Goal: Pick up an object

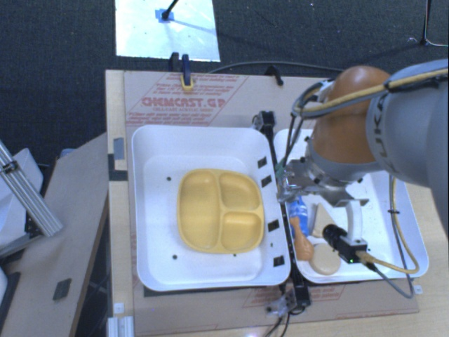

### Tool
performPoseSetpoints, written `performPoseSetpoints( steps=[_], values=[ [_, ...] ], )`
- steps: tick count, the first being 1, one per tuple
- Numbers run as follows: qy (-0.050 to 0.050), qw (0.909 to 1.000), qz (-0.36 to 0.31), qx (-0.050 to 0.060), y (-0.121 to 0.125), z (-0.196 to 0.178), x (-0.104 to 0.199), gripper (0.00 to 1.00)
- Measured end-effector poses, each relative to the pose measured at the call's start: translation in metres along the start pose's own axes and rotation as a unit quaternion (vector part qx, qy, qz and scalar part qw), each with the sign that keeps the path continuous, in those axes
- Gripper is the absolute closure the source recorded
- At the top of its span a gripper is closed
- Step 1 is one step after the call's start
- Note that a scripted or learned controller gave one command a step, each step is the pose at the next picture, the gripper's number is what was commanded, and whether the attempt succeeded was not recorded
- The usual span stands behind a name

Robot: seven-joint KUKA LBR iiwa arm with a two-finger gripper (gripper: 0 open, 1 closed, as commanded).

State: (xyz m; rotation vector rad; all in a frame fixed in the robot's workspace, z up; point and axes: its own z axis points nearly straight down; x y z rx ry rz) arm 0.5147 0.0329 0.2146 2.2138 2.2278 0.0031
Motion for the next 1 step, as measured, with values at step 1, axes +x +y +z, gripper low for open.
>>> performPoseSetpoints(
  steps=[1],
  values=[
    [0.000, 1.0000, 0.001, 0.000, 0.0208, -0.0089, 0.0516, 1.00]
  ],
)
